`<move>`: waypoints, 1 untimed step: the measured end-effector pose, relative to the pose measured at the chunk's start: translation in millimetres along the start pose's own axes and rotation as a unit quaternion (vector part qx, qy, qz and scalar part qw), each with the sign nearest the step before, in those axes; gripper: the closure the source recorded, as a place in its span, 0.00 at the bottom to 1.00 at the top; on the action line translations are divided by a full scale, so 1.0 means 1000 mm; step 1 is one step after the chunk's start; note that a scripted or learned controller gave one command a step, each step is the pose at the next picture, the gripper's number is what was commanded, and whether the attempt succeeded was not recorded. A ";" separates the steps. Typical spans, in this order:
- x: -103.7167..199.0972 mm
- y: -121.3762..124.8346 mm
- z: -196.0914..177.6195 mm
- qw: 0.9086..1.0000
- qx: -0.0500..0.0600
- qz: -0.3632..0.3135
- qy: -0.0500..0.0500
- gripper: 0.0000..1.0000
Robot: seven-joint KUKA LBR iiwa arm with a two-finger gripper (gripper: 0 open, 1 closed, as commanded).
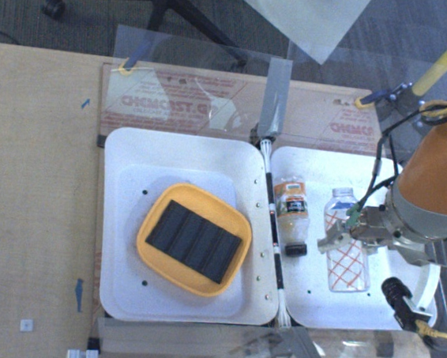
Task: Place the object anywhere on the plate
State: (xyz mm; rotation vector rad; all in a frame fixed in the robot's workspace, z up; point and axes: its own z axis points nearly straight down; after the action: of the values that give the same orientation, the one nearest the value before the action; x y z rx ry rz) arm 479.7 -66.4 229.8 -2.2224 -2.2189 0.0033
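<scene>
Pale wooden worktop (31, 194) carries two shallow white bins side by side, seen from above at a slant. The left bin (130, 156) holds a rounded-square yellow plate (155, 223) with a dark ribbed rectangular slab (195, 241) lying on it. In the right bin (307, 294) a clear plastic bottle with a red criss-cross pattern (347, 263) lies flat, directly beneath and touching the end effector (343, 236), whose grey arm with its orange band (444, 162) reaches in from the right. Whether the end effector is open or closed cannot be told. Just left, a small orange-labelled bottle with a black cap (291, 213) lies near the divider.
</scene>
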 end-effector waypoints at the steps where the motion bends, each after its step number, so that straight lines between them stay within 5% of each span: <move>1: 0.066 0.059 0.046 1.000 -0.001 -0.018 0.000 1.00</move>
State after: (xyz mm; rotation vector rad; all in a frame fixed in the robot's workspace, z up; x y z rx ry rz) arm 539.1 -0.6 183.4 -2.1824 -2.2605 0.0014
